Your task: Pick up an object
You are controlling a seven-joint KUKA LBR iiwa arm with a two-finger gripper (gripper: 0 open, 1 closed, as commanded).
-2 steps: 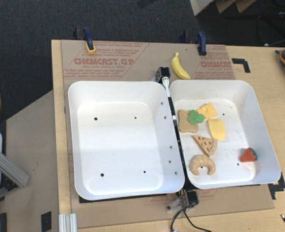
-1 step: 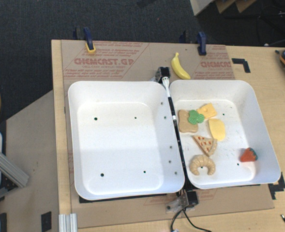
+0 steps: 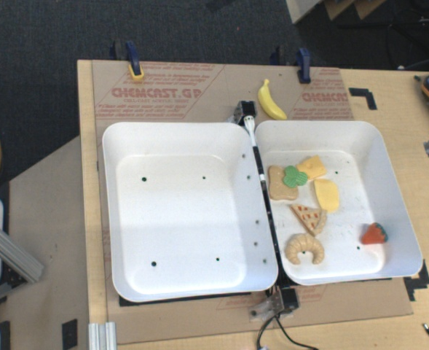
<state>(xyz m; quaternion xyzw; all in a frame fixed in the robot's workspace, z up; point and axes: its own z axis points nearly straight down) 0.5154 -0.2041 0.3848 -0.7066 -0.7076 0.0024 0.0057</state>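
Note:
The right bin (image 3: pixel 389 168) holds several toy foods. A tan bread slice (image 3: pixel 279 185) lies near its left wall with a green leafy piece (image 3: pixel 296 176) on top of it. Two yellow cheese pieces sit beside them, one higher (image 3: pixel 312 167) and one lower (image 3: pixel 327 195). Below are an orange pizza wedge (image 3: pixel 308 217) and a tan croissant (image 3: pixel 305 248). A red strawberry (image 3: pixel 374 233) lies by the right wall. A yellow banana (image 3: pixel 271 102) rests on the cardboard behind the bins.
The left bin (image 3: pixel 127 195) stands beside the right one, the two joined along a black strip. Blue clamps (image 3: pixel 134 58) (image 3: pixel 302 62) pin the cardboard sheet at the back edge. Cables run out at the front near the bins' junction.

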